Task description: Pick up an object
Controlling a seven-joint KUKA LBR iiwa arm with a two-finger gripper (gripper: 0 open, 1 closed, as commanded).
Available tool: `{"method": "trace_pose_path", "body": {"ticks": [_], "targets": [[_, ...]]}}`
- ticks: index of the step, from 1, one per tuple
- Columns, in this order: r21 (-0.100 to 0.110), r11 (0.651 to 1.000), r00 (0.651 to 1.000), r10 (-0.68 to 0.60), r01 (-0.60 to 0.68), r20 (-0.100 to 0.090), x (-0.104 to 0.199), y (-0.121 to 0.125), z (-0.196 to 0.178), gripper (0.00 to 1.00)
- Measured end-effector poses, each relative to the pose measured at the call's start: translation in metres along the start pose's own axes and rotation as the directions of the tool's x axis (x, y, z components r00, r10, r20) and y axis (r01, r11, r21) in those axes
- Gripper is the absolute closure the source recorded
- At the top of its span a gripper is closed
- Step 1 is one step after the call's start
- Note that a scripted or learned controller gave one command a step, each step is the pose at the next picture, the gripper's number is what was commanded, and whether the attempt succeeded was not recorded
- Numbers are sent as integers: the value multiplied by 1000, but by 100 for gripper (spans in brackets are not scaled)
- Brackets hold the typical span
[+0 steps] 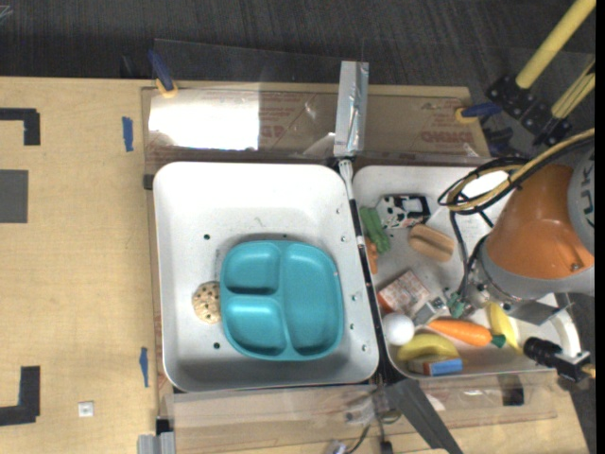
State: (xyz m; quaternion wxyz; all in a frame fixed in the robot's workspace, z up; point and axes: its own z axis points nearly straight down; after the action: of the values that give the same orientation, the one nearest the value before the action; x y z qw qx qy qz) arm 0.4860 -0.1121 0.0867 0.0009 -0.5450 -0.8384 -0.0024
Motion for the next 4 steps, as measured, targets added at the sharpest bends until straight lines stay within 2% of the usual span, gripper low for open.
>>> {"method": "trace_pose_path", "body": {"ticks": [1,2,3,4], "targets": [[-9,1000,1000,5,-5,9,-3,2,-12,100],[-6,997,997,82,-82,7,22,38,-150,100],[1,996,996,84,-84,5,22,36,-147,0],[11,993,993,120,-120,2,-25,-22,-51,0]]}}
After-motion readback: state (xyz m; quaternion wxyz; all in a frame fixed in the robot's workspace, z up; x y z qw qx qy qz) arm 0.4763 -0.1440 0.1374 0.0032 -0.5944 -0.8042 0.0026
